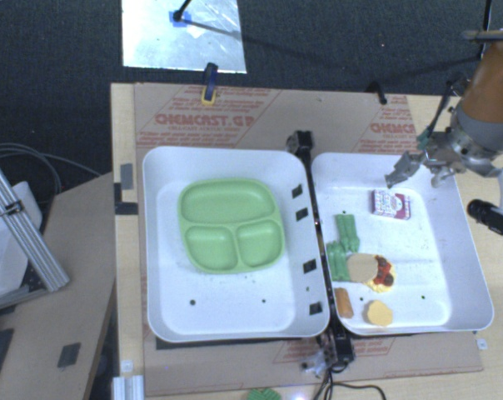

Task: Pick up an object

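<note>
Pink packet (pixel 390 204) in right bin (pixel 460 248), tool (pixel 414 167) just above

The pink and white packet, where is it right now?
The pink and white packet lies in the right bin, toward its far side, just below the gripper and above the green pieces.

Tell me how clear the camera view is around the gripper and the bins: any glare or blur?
Camera view: the gripper looks soft and slightly blurred above the right bin; the foil sheet up top glares; both white bins are bright but unclipped; the green tray and the small package read sharply enough.
</note>
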Robot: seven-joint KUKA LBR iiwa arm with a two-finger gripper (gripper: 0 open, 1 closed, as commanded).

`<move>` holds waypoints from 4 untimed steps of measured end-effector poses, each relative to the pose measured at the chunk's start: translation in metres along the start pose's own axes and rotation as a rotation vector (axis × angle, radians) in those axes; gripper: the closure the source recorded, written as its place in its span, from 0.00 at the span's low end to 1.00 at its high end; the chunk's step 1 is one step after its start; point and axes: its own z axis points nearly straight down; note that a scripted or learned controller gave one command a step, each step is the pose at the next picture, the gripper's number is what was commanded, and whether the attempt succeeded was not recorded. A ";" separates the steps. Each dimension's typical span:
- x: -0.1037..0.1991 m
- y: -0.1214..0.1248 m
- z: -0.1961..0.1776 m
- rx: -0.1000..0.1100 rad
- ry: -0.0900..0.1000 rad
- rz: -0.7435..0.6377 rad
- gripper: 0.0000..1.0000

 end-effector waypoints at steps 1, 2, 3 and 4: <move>0.054 -0.057 0.119 0.006 0.004 0.002 0.00; 0.032 0.004 0.118 -0.001 0.002 -0.003 0.00; 0.033 0.005 0.105 -0.011 0.001 -0.003 1.00; 0.033 0.004 0.106 -0.009 0.002 -0.003 0.00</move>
